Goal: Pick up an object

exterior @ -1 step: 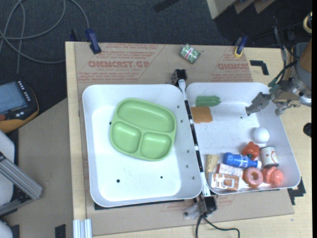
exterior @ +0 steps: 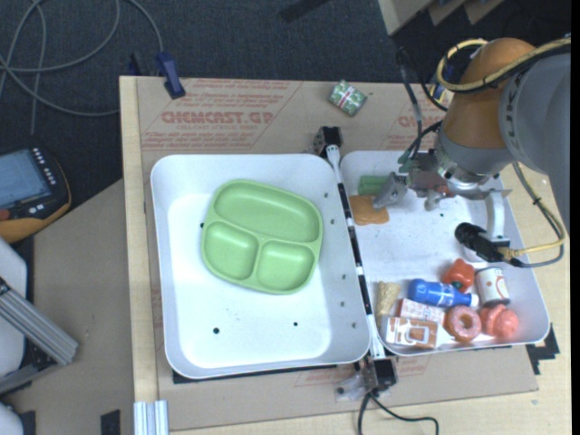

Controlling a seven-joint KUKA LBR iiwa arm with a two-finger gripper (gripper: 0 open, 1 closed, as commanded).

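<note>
While the tool (exterior: 396, 191) hangs low over the right bin's (exterior: 412, 243) upper left corner — jaw state cannot be told — nothing is seen lifted. Candidates: tan piece (exterior: 369, 210) beside it, toy foods (exterior: 453, 311) at near edge. Pick outstanding.

Divided plate (exterior: 263, 236) in left bin (exterior: 181, 315), toys (exterior: 453, 311) right
</note>
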